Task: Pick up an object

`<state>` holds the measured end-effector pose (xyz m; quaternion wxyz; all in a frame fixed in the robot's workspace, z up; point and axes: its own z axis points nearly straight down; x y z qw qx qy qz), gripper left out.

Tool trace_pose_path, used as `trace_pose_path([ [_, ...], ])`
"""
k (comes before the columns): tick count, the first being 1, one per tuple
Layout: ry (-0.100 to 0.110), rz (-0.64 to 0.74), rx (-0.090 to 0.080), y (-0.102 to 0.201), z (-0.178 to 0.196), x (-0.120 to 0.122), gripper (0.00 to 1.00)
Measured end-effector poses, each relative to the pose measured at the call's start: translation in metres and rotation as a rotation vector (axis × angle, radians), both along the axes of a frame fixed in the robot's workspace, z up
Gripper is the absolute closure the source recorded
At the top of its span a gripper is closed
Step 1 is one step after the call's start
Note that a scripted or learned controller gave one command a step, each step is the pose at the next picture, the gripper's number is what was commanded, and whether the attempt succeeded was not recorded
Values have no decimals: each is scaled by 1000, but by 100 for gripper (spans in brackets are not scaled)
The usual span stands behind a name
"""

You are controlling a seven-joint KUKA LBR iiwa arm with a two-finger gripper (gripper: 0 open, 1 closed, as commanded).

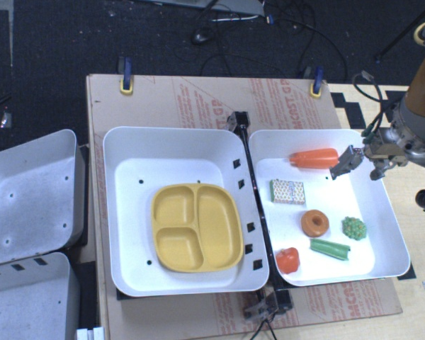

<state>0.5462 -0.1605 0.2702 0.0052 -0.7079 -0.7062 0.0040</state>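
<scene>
bench (170,98): flat brown cardboard-like sheet with red print, we see two yellow clamps (127,83) on its far edge.
left bin (127,154): shallow, white, smooth plastic, rounded corners, sloped walls.
right bin (382,225): same white shell, touching the left bin along a black centre divider (253,204).
arm (419,105): we see it entering from the right, orange band up top, grey wrist below, tilted down and toward the right bin's far right corner.
yellow plate (197,227): matte plastic, rounded rectangle, three compartments, lying flat in the middle of the left bin.
gripper (361,163): dark fingers splayed apart, nothing between them; it hangs over the right bin's far right part, one fingertip just beside the carrot's right end.
carrot (313,159): smooth orange toy, long and tapered, lying crosswise at the far side of the right bin.
sponge block (288,191): flat rectangle, speckled pale surface, near the bin's left wall, below the carrot.
green pod (330,248): glossy green stick, lying slanted near the front.
doughnut (315,223): brown-orange ring with a hole, centre of the right bin, just above the green pod.
broccoli (353,227): bumpy green clump, right of the doughnut.
red pepper (287,260): shiny red lump, front left corner of the right bin.
</scene>
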Motion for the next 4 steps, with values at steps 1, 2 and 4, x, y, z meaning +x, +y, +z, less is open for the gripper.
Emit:
trace_pose_path([
  [1,-13,3,-2,1,7,2,0],
  [2,-11,2,-2,5,-35,3,0],
  [4,-9,1,-1,4,-139,15,0],
])
